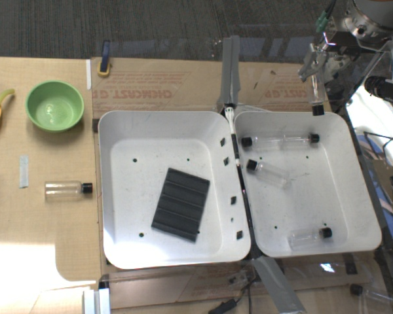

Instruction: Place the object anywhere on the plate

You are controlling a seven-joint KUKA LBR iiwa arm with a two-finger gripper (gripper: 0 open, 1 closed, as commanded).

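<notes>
A dark grey ribbed plate lies flat in the left bin, a little below its middle. My gripper hangs high above the back edge of the right bin, shut on a clear vial that points down, its black cap at the bottom. Three more clear vials with black caps lie in the right bin: one near the back, one left of centre, one at the front right. The plate is far to the lower left of the gripper.
On the wooden bench left of the bins stand a green bowl and a loose clear vial. A metal divider bar runs between the bins at the back. Cables and arm hardware crowd the upper right.
</notes>
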